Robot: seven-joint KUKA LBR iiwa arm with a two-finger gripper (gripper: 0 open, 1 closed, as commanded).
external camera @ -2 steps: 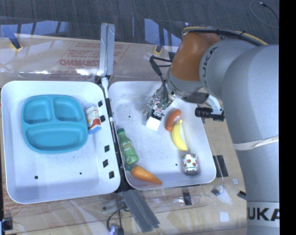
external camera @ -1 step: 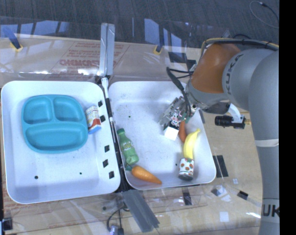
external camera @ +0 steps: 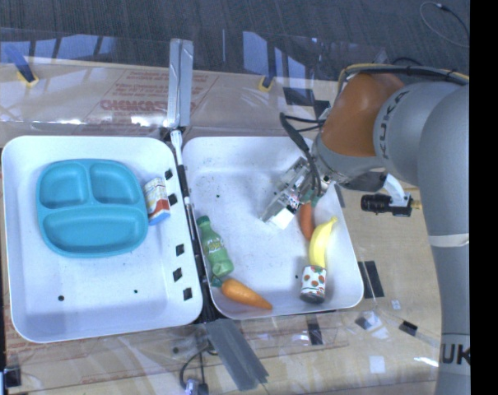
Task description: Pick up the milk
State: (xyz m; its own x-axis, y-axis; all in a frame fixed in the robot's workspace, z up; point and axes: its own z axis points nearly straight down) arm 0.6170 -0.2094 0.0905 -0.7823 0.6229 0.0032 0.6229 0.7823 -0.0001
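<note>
The milk (external camera: 156,199) sits by the left bin's right wall beside the blue tray (external camera: 92,206), so the gripper (external camera: 283,206), fingers apparently spread and empty in the right bin, should probably cross over first.

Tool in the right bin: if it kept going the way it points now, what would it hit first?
The tool slants down and left, so it would likely meet the bare floor of the right bin first. The green bottle lies further along, roughly that way; depth is unclear.
</note>
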